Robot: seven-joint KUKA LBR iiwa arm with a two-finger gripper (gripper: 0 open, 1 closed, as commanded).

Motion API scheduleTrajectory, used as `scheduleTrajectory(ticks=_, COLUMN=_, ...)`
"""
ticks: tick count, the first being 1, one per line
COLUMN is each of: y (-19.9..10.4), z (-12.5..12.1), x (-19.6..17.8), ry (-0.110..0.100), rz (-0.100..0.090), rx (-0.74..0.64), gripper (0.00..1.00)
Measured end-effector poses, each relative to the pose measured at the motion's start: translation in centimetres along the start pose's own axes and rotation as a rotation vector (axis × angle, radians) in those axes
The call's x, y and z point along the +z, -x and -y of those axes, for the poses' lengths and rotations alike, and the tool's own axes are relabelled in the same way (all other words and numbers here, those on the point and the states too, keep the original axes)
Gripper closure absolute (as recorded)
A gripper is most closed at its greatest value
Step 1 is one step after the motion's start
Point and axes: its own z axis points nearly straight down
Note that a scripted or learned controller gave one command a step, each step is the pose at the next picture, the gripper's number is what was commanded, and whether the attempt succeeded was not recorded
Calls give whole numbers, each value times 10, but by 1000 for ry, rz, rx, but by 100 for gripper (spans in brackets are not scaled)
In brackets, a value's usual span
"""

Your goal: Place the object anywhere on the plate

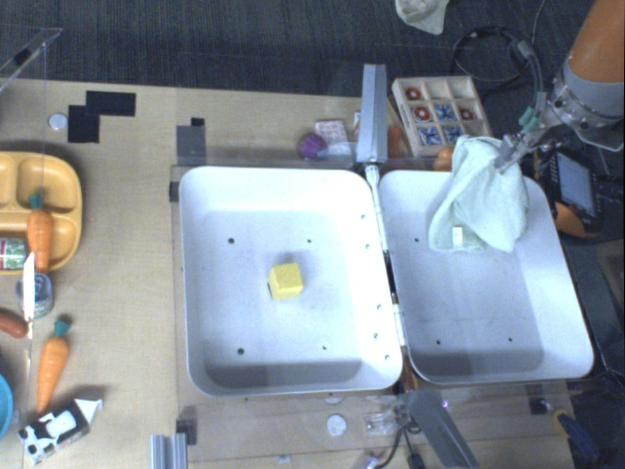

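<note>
A pale green-white cloth (479,203) hangs bunched over the far part of the right bin (508,335), its top corner drawn up to my gripper (510,152). The gripper reaches in from the upper right and pinches that corner, so the cloth droops below it with its lower folds close to the bin floor. A small yellow block (286,280) lies near the middle of the left bin (244,360). The yellow divided plate (61,179) sits on the bench at the far left, well away from the gripper.
On the plate lies a toy carrot (37,240); another carrot (51,360) and a toy cow (59,425) lie below it. Behind the bins stand a tic-tac-toe box (439,113) and a purple object (312,146). A metal divider (371,115) rises between the bins.
</note>
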Motion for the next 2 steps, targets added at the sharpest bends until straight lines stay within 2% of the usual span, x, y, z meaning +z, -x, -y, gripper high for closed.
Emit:
scheduleTrajectory(ticks=1, y=-78, z=-27, x=1, ry=0, rz=-3, rx=-145, gripper=100)
scheduleTrajectory(ticks=2, y=-67, z=-23, x=-16, ry=1, rz=-2, rx=-59, gripper=100)
